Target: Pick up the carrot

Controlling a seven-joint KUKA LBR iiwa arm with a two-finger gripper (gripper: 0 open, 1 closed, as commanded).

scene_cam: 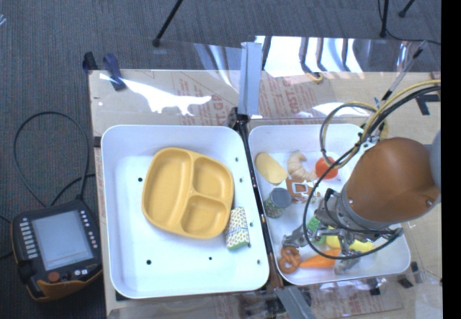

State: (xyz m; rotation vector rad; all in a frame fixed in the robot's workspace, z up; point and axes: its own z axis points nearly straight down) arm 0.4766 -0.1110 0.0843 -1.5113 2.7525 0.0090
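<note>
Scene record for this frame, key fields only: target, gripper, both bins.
target: carrot, lying at the right bin's front edge
gripper: gripper, low over the right bin, just above the carrot; grasp not visible
left bin: left bin holds a yellow divided plate and a patterned sponge
right bin: right bin also holds a pretzel, a can, a tomato
</note>
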